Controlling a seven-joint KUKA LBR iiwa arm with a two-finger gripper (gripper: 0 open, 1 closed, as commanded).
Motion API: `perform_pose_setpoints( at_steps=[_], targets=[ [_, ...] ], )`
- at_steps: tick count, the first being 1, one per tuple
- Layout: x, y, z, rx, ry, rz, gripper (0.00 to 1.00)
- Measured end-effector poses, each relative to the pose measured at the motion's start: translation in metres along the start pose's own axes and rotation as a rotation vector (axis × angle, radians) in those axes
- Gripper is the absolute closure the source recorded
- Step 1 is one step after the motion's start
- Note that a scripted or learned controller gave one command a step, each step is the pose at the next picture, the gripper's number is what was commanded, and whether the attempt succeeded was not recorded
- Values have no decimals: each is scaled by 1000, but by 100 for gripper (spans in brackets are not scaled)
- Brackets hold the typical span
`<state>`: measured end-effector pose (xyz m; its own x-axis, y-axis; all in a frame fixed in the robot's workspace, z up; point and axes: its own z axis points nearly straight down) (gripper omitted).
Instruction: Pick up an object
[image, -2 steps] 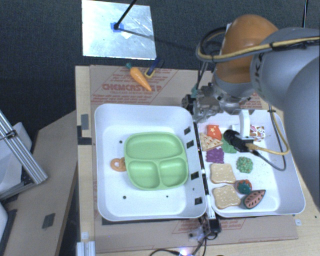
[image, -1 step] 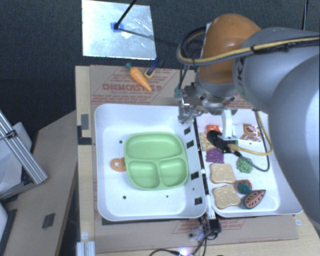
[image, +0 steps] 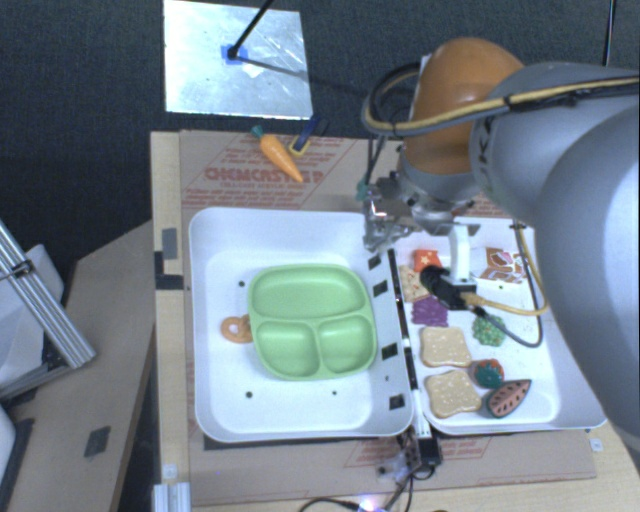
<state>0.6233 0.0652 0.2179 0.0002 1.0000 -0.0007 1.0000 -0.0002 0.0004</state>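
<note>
My gripper (image: 381, 228) hangs over the far end of the divider between the two white bins, low above the right bin's (image: 560, 385) back-left corner. Just to its right and front lie a red-orange piece (image: 425, 258) and a tan waffle-like piece (image: 409, 284). Further forward in the right bin sit purple grapes (image: 432, 311), two bread slices (image: 445, 347) (image: 452, 392), a green bunch (image: 488, 328), a teal and red piece (image: 489, 373) and a brown leaf-shaped piece (image: 507, 397). Nothing shows between the gripper's tips.
The left bin (image: 215, 255) holds a green divided plate (image: 310, 320) and a small pretzel (image: 237, 329). A brown and white piece (image: 501, 263) lies at the right bin's back. A toy carrot (image: 280, 157) and a blue item (image: 306, 134) rest on the cardboard behind the bins.
</note>
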Motion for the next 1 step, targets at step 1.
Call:
perform_pose_setpoints(
  at_steps=[1],
  targets=[
    [7,-3,-17,-2,2,-5,100]
  ],
)
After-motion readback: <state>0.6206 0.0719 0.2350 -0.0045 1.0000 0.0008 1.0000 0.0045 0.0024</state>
